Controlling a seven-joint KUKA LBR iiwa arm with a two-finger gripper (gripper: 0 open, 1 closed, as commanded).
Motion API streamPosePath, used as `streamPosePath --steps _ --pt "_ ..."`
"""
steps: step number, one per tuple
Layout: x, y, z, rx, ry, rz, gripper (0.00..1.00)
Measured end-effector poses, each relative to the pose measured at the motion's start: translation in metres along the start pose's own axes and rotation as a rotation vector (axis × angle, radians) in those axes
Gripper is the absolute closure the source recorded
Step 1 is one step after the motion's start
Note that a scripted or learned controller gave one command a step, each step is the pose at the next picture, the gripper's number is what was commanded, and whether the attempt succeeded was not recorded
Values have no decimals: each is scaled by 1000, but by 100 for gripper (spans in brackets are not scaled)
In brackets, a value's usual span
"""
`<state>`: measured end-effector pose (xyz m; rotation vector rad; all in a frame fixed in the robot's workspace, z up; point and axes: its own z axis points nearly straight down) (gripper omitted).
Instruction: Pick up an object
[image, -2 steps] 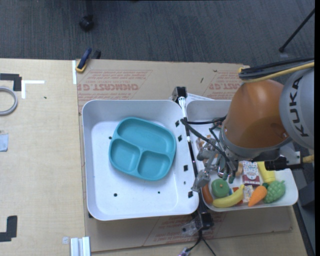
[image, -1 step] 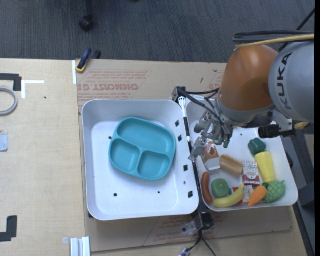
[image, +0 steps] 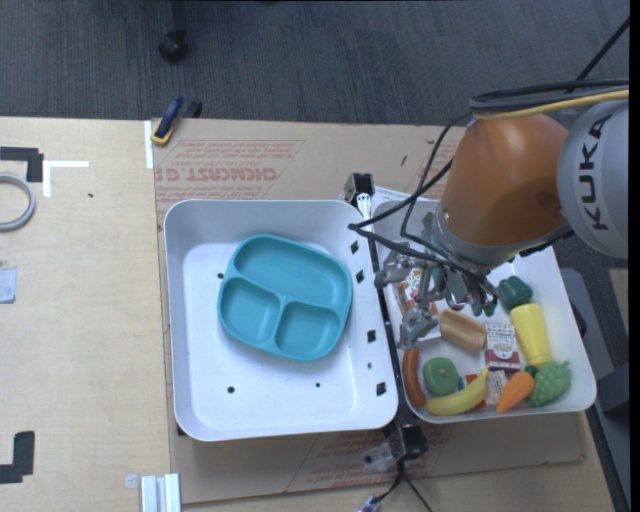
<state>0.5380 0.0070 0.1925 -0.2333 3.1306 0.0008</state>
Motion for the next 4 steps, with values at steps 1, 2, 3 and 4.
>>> streamPosePath --steps 1,2,3,4 --pt "0 -17 0 0 -1 -434 0" --pt "13 -27 0 -1 0 -572 0" --pt "42 -17 0 -1 0 -676 0" --pt "55 -10 0 -1 0 -772 0"
